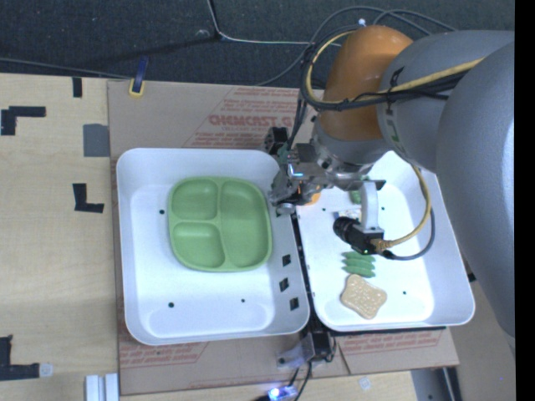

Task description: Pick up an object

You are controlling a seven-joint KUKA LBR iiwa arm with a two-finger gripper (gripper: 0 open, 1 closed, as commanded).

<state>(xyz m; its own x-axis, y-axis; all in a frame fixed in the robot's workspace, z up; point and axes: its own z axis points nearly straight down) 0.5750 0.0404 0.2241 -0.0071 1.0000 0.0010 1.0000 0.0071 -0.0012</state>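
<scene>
Smooth glossy white plastic bins (142, 307), matt green plastic tray (220, 224), rough tan cracker (364, 296), glossy orange band (364, 78)

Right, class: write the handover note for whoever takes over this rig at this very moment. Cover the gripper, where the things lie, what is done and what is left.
Gripper: low over the top-left corner of the right bin, beside the divider; nothing seen held.
Left bin: green divided plate.
Right bin: green pea pod and tan cracker below it, both untouched; a small orange item shows beside the gripper.
Done: arm lowered into the right bin.
Left: grasp and lift an object.
</scene>
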